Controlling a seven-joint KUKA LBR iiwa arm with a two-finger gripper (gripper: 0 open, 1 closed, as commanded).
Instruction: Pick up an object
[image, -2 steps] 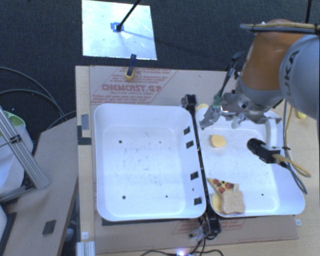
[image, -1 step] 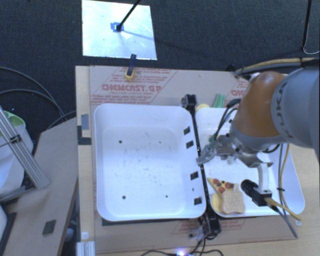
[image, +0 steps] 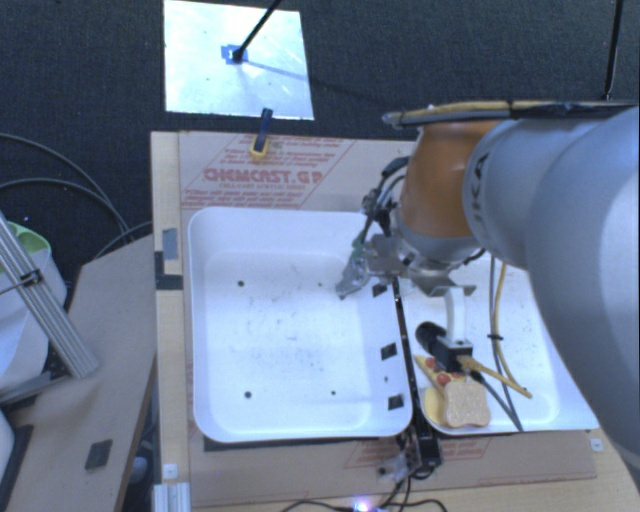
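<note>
My gripper hangs over the right side of the left white bin, close to the wall it shares with the right bin. Nothing shows in its grasp. At the front of the right bin lie a tan bread-slice toy, a pale yellow piece beside it and a small red-orange piece just behind. The grey arm with its orange band covers most of the right bin.
Both bins rest on a cardboard sheet. A shiny metal plate lies behind it, and a small blue and yellow tool sits at its near edge. A metal rail and wooden benchtop are at the left.
</note>
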